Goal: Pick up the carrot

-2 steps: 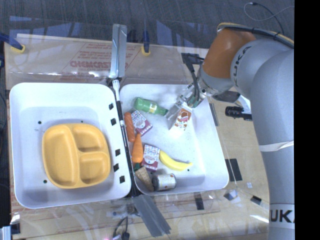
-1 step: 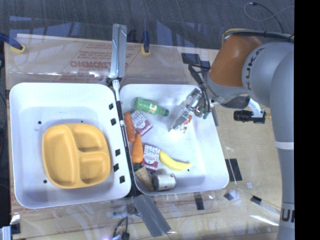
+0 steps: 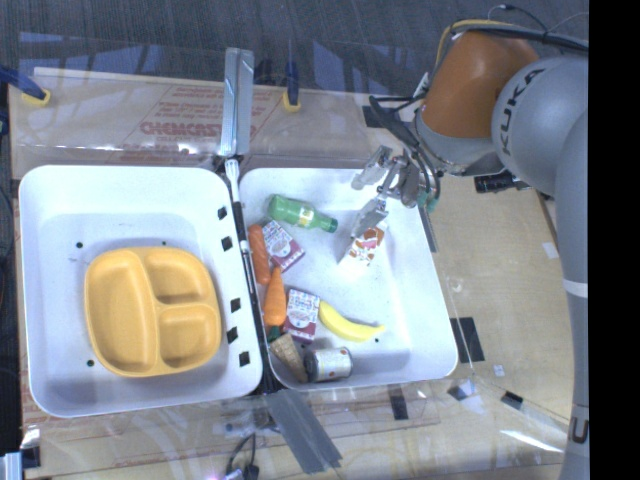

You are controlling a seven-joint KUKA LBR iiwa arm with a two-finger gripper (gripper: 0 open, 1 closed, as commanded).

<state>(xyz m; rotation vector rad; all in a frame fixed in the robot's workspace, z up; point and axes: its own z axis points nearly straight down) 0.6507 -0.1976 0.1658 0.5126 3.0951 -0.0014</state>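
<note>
The carrot [image 3: 274,294] lies in the right bin [image 3: 425,308], close to its left wall, in the middle of the frame. Its thin end points up. A snack packet [image 3: 302,312] sits just beside it, and a banana [image 3: 347,323] is near. The carrot looks hard, light and a bit smooth. The fat middle seems the best spot to grab. The gripper [image 3: 382,180] hangs over the bin's upper right, jaws spread apart, holding nothing.

Wooden bench [image 3: 500,298] under clear plastic sheeting [image 3: 130,118], dark floor [image 3: 150,8] behind
</note>
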